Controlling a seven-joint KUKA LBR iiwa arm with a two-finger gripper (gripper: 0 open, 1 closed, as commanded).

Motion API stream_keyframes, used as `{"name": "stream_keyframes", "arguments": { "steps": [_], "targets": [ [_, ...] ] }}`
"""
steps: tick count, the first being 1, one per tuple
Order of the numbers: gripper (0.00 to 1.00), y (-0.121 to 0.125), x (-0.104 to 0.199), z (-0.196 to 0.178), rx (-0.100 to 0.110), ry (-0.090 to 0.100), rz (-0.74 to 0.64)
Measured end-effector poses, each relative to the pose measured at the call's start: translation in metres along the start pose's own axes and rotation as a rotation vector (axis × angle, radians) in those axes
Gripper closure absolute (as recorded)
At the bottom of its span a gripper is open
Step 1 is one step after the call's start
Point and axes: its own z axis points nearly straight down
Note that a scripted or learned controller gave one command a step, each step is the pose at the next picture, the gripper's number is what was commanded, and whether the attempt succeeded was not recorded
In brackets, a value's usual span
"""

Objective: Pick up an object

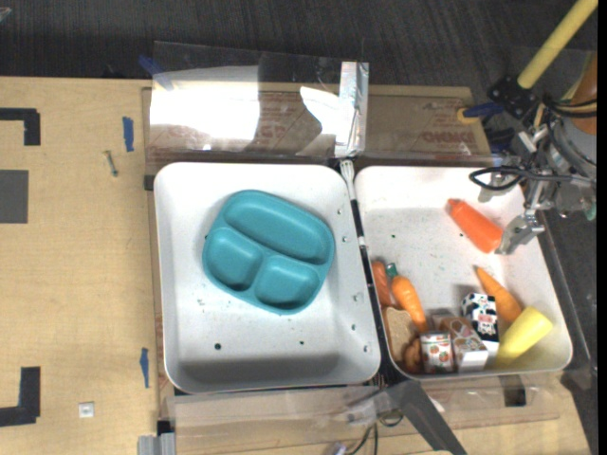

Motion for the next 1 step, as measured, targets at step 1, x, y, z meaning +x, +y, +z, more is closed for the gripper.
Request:
{"name": "stream_keyframes", "arguments": {
  "steps": [1],
  "targets": [
    [0.00, -0.0426, 0.0190, 0.1388, 0.001, -0.004, 0.137]
  ]
}}
